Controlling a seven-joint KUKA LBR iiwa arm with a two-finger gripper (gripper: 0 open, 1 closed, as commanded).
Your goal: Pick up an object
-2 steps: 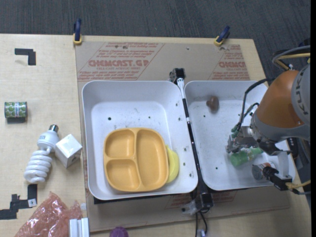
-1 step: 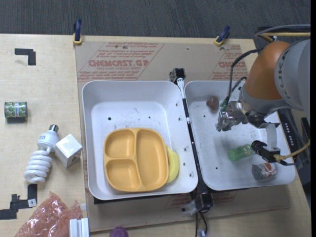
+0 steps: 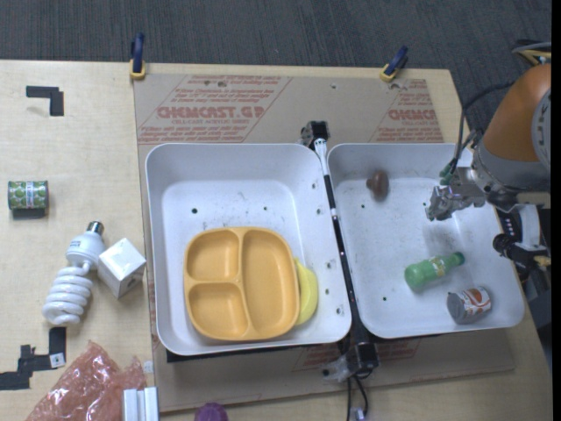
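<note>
The right bin [image 3: 386,314] holds a green bottle [image 3: 432,270] lying on its side, a crushed silver and orange can [image 3: 470,304] near the front right corner, and a small brown lump [image 3: 377,182] near the back wall. My gripper [image 3: 442,203] hangs over the right part of this bin, above and behind the green bottle and right of the brown lump. Nothing shows between its fingers.
The left bin [image 3: 166,235] holds a yellow divided plate [image 3: 241,283] with a yellow thing [image 3: 307,292] tucked under its right edge. Outside on the bench lie a spiral light bulb [image 3: 72,274], a white cube [image 3: 122,267], a small green can [image 3: 28,196] and a red mesh bag [image 3: 83,384].
</note>
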